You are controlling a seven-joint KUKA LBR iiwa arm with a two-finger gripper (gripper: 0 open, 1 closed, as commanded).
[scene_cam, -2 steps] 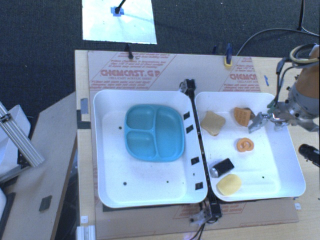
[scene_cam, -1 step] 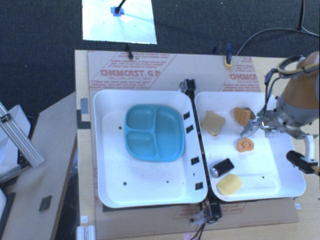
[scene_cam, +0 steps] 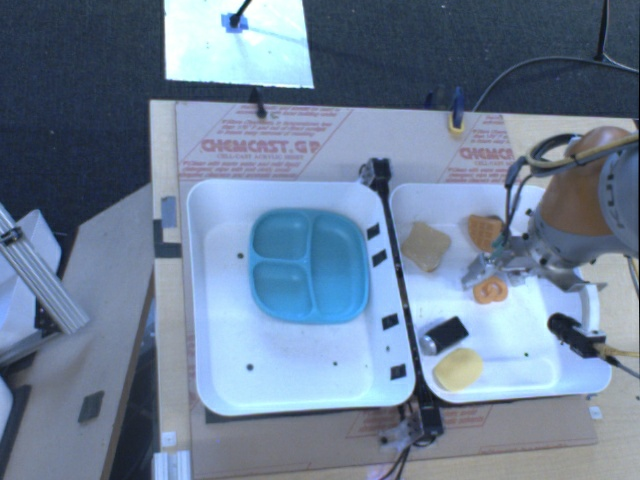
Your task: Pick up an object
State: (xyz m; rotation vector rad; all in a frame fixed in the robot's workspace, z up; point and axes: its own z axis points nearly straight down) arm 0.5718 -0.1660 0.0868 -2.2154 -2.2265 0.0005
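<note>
We see the orange ring [scene_cam: 490,290] lying in the right bin [scene_cam: 520,373], with the fingers [scene_cam: 487,271] low just above it; whether they grip, we cannot tell, so nothing looks lifted yet. Beside it lie a tan slice [scene_cam: 426,245], waffle piece [scene_cam: 485,231], black block [scene_cam: 445,332] and yellow lump [scene_cam: 459,368]. The left bin [scene_cam: 225,368] holds a blue tray [scene_cam: 307,266].

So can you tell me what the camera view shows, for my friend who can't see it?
A grey robot arm reaches from the right into the right white bin, its end effector low beside a small orange ring-shaped toy. That bin also holds a tan bread-like piece, an orange waffle-like piece, a black object and a yellow lump. The left bin holds a blue divided plate.
</note>
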